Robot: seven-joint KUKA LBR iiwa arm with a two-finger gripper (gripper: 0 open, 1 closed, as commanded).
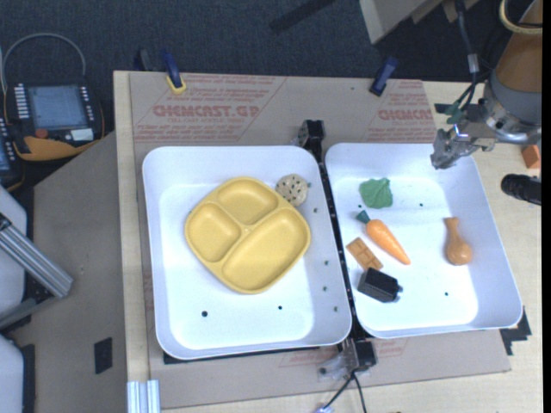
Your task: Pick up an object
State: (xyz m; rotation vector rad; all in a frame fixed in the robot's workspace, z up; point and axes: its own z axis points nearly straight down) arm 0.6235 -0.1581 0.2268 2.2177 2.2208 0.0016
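The bench [258,110], topped with a brown printed board, carries two shallow white bins side by side. The left bin [172,308] holds a yellow divided plate [248,233] with three compartments, lying a little toward the far side of the bin and turned at an angle. The right bin [482,308] holds the smaller things. The grey arm [516,84] reaches in from the right, its wrist above the far right corner of the right bin, and the gripper [448,149] hangs over that bin's far rim; nothing can be seen between its tips, and whether it is open or closed cannot be told from here. An orange carrot [386,240] lies near the middle of the right bin, slanting with its green stem end toward the far left. A green leafy piece [376,193] sits just beyond the carrot. A tan pear-shaped piece [456,243] lies to the right of the carrot, well apart from it. A black block [379,285] lies nearer, close to the bin's front left. A small orange-brown block [363,253] lies between the black block and the carrot. A round speckled cookie [293,189] touches the far right edge of the yellow plate.
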